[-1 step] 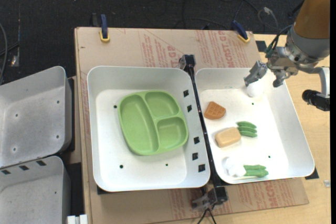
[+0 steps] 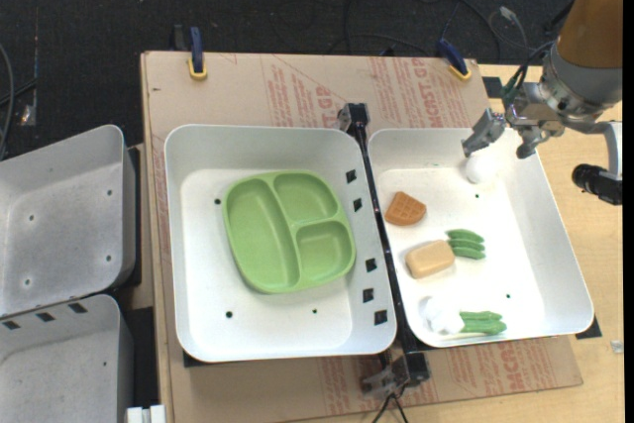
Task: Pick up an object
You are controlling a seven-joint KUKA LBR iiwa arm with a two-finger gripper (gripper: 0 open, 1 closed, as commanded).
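Nothing is picked up yet, as far as I can judge; every candidate lies loose on the floor of the shallow white right-hand bin (image 2: 555,243), and the grasp itself is all still to do. My pincer (image 2: 503,136) hangs at the upper right of the frame, over the top edge of that bin; its two grey fingers (image 2: 482,134) stand apart with nothing between them, so I call it open and empty. Just below the left finger there is a small white rounded thing (image 2: 479,166) against the bin's white floor; it may be an object or only a glare, and at this slant I cannot tell whether my finger touches it.

The things I might take sit lower in the frame, well apart from the pincer: a brown waffle-shaped biscuit piece (image 2: 405,209) near the bin's left wall; a tan rounded block like a bread roll (image 2: 430,259) below it; a green ridged pod-shaped toy (image 2: 466,244) just beside that block on its right, perhaps touching it; and a second green pod-shaped toy (image 2: 481,322) near the bin's bottom edge. The left-hand white bin (image 2: 198,163) holds a light green divided plastic plate (image 2: 289,231), lying flat at the middle of the frame.

My arm (image 2: 594,25) comes in from the upper right corner, the orange band uppermost, the grey wrist below it angled down and leftward toward the bin's top edge; the table (image 2: 258,84) under both bins is brown board.
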